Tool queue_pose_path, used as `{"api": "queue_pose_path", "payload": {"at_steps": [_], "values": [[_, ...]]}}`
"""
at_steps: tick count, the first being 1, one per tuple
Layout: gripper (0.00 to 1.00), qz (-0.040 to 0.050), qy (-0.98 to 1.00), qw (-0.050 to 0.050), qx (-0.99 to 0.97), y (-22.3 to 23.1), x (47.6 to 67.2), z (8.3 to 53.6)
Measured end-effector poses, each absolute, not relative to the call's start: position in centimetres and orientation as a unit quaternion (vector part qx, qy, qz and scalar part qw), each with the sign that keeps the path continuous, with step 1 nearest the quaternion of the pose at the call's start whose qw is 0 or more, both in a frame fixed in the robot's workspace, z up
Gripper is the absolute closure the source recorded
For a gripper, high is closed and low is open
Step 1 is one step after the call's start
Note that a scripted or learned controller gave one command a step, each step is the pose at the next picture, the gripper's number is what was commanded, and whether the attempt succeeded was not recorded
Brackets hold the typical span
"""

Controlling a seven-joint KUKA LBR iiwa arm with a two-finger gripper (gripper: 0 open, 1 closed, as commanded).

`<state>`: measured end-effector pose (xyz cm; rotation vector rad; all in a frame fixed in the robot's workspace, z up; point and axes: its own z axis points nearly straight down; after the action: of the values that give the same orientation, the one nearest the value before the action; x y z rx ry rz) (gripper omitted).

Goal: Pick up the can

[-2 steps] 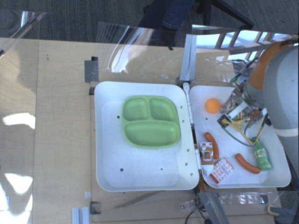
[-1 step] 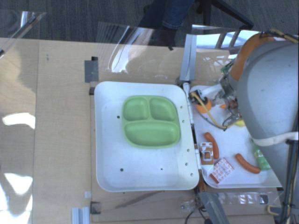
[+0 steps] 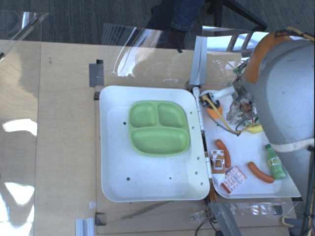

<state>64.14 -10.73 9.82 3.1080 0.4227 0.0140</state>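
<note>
On the worktop point(image 3: 59, 132), the right bin point(image 3: 256, 193) is holding a red-and-white packet point(image 3: 233, 179) nearest, a sausage point(image 3: 260, 172) and a green bottle point(image 3: 275, 162) beside it, another sausage point(image 3: 222, 151) further back. The left bin point(image 3: 147, 186) is carrying a green divided plate point(image 3: 159, 128). Farther back, the pincer point(image 3: 239, 113) is hanging over the right bin; whether it is clenched or released cannot be told. No can is recognizable among these things.

floor point(image 3: 74, 9): dark carpet | bench point(image 3: 49, 132): pale wood | chair base point(image 3: 236, 4)

The arm point(image 3: 288, 92) hides much of the right bin point(image 3: 256, 191); the gripper point(image 3: 242, 113) beneath it is too cluttered to read.
</note>
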Motion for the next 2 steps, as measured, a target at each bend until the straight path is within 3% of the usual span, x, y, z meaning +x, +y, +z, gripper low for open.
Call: {"api": "queue_pose_path", "payload": {"at_steps": [1, 2], "values": [[1.0, 0.0053, 0.103, 0.001, 0.995, -5.0, 61.8, 24.4], [1.0, 0.002, 0.103, 0.002, 0.995, -18.6, 66.0, 20.9]]}}
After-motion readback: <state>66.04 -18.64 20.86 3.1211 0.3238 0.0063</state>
